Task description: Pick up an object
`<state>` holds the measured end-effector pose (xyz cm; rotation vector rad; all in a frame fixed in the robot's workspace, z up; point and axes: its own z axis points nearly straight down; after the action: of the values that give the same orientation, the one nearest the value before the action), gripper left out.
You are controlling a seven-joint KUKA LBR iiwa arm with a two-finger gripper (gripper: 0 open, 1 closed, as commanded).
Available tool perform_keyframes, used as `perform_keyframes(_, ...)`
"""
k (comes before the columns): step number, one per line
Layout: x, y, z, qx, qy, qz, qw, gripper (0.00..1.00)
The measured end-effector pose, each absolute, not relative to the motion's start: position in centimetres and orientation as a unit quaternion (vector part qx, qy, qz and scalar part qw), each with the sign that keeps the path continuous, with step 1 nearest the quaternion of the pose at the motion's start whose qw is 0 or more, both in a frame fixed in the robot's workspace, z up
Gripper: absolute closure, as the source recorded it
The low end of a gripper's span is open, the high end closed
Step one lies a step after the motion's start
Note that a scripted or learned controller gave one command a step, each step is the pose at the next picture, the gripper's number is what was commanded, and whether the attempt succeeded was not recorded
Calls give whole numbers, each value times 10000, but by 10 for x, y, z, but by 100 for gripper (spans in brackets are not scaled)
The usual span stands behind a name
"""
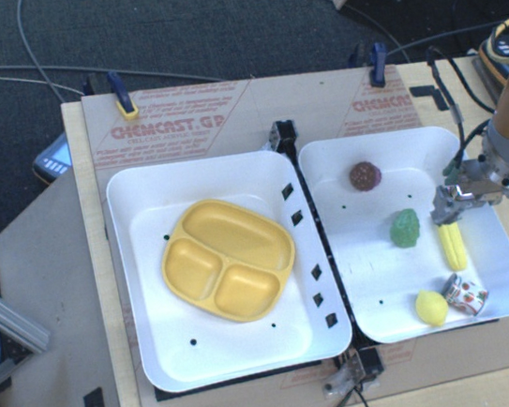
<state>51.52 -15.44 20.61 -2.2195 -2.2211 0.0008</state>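
The right bin (385,316) holds several small objects. A dark brown ball (364,175) lies near its back wall. A green lumpy piece (405,228) sits in the middle. To its right lies a yellow stick-shaped piece (453,248), pointing front to back. A yellow lemon-like ball (431,307) and a small patterned white and red object (466,294) rest near the front right corner. My gripper (447,206) reaches in from the right and hangs low over the bin, just beyond the far end of the yellow stick and right of the green piece.
The left bin (144,290) carries a yellow divided plate (229,258). A black divider with clips (309,237) runs between the bins. Clamps (123,99) hold the board at the back, and cables trail across the floor behind it.
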Motion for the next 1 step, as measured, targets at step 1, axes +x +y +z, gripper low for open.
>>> perform_keyframes(1,541,-104,202,-7049,-7093,-13,1,100)
